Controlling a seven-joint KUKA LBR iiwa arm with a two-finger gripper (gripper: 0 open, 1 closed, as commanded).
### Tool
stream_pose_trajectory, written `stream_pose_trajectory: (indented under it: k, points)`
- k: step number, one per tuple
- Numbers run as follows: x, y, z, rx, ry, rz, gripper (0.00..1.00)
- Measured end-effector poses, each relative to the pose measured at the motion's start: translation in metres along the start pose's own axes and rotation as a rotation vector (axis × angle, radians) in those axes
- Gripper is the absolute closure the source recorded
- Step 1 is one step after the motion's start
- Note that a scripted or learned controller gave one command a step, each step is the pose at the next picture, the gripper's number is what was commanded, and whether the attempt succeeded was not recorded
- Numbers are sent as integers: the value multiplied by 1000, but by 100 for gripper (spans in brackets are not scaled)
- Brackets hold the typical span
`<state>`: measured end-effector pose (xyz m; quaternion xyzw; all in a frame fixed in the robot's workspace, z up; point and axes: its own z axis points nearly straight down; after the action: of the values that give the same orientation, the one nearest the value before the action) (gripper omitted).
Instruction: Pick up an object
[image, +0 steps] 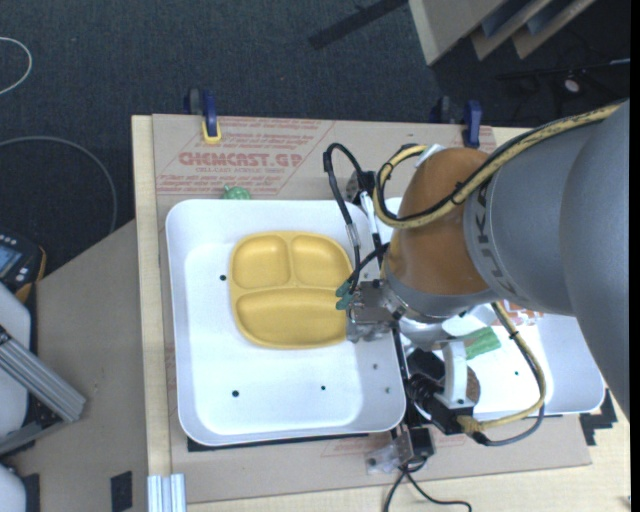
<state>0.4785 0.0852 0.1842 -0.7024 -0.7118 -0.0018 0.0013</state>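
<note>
A yellow three-compartment plate lies in the left white bin, toward its upper right. The gripper is down at the plate's right edge, by the wall between the two bins, under the arm's orange band. The wrist hides the fingertips, so how they stand is not visible. A green object and other small items lie in the right bin, mostly covered by the arm.
The big grey arm covers most of the right bin. Black cables loop above the wrist. Blue clamps hold the brown board at the back edge. A small green scrap lies on the board behind the left bin.
</note>
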Motion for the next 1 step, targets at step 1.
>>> stream_pose_trajectory:
  k: [1]
  points:
    - [-80, 2, -137, -16, -6, 20, 100]
